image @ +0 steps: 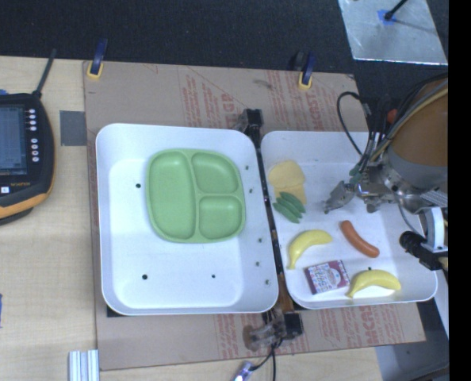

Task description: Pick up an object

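The right bin (323, 145) holds several toy foods. A pale yellow block (287, 175) lies at its left, with a green pod (289, 205) just below it. A yellow banana (307, 244) sits in the middle and an orange-red sausage (359, 239) to its right. Along the front edge lie a red and white packet (327, 276) and a second banana (373, 282). My gripper (338, 198) hangs over the bin's middle, above and left of the sausage and right of the yellow block. Nothing shows in its grasp.
The left bin (120, 284) carries a green divided plate (194, 194). A tablet-like pendant (12, 161) lies on the bench at the far left. Cables (354, 125) loop above the arm's wrist at the right bin's back right. Clamps (303, 68) pin the cardboard sheet at the back.
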